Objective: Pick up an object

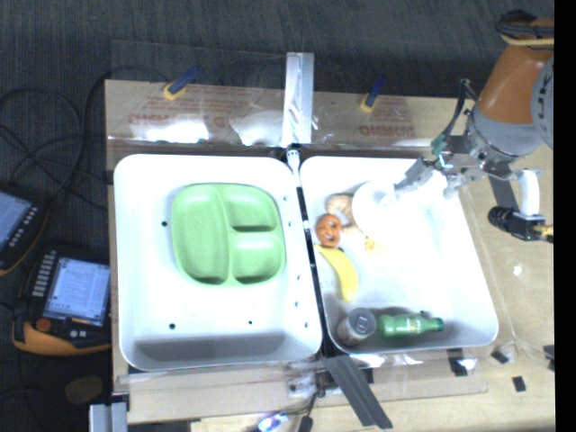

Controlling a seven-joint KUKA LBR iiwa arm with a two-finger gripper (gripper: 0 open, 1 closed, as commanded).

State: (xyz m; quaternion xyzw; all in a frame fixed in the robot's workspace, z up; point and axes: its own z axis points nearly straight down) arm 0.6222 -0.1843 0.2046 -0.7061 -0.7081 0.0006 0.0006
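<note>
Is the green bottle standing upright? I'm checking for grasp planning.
No, the green bottle lies on its side in the right bin.

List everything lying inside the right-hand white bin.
The right bin holds a banana, an orange fruit, a green bottle, a can and a white cup; something brownish sits partly covered behind them.

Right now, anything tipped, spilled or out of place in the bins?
Nothing spilled. In the right bin the green bottle lies on its side along the near wall, beside a can. The green tray sits flat in the left bin.
</note>
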